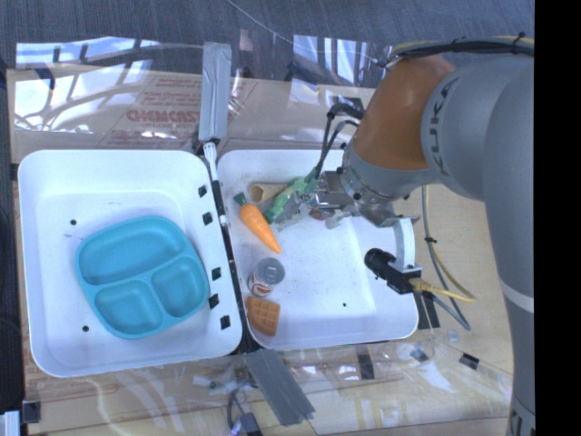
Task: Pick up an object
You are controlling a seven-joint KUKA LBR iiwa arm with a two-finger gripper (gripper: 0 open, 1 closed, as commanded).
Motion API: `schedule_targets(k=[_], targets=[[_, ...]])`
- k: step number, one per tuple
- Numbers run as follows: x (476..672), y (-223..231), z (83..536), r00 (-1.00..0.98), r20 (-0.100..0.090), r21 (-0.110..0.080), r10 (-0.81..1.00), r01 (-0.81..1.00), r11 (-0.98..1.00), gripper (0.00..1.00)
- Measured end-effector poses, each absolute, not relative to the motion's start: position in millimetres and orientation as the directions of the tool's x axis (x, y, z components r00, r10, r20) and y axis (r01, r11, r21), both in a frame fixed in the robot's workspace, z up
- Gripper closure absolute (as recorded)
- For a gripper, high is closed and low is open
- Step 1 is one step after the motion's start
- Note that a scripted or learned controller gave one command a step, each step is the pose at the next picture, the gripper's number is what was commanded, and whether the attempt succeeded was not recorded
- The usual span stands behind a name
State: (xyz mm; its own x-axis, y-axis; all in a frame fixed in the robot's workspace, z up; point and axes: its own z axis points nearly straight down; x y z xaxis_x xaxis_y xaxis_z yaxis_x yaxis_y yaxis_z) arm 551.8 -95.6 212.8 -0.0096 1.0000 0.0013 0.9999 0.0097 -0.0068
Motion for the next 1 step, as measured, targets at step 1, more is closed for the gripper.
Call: schedule_targets(k=[1], targets=[[605.3, -15.8, 188.3, -0.014, 0.000, -0.007, 1.000, 1.000, 0.014, 0.00]])
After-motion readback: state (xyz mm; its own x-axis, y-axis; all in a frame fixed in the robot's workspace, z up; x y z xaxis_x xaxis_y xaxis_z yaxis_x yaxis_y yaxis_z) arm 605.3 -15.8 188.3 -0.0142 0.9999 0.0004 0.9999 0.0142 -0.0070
